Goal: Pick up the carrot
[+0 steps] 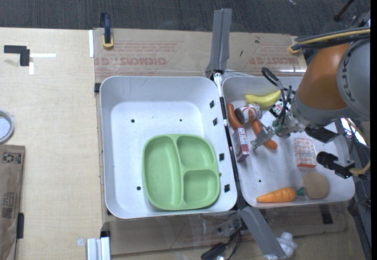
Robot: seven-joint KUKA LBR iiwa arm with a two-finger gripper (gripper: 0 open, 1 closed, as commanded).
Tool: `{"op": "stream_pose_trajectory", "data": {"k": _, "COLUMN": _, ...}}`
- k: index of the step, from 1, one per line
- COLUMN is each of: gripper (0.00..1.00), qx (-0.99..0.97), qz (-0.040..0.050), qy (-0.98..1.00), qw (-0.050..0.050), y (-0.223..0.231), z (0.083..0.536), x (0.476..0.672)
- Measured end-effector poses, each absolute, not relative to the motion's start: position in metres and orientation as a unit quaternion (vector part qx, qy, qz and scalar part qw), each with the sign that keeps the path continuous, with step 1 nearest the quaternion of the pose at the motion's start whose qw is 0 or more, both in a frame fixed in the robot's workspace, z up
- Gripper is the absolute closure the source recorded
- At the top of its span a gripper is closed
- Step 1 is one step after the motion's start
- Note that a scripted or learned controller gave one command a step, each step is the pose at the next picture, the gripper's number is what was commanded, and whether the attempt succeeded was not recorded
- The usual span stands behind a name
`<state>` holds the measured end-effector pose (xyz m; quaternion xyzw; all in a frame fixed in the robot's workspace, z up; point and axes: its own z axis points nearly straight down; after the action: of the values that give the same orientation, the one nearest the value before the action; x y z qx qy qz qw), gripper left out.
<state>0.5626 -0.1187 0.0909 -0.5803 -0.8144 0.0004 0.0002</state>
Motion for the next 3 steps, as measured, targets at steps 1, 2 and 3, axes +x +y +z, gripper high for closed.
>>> {"op": "stream_pose_trajectory", "data": {"k": 1, "gripper": 1.0, "qx": -0.581, "qz": 0.0003, "qy": -0.814, "qw": 0.0, "y": -0.119, "z": 0.1, "x": 0.563}}
{"op": "stream_pose_trajectory", "data": {"k": 2, "gripper": 1.0, "qx": -0.589, "qz": 0.0006, "qy": -0.808, "qw": 0.0, "y": -0.065, "z": 0.191, "x": 0.511}}
{"op": "stream_pose_trajectory", "data": {"k": 3, "gripper": 1.0, "qx": -0.622, "qz": 0.0009, "qy": -0.783, "qw": 0.001, "y": -0.1, "z": 0.095, "x": 0.491}}
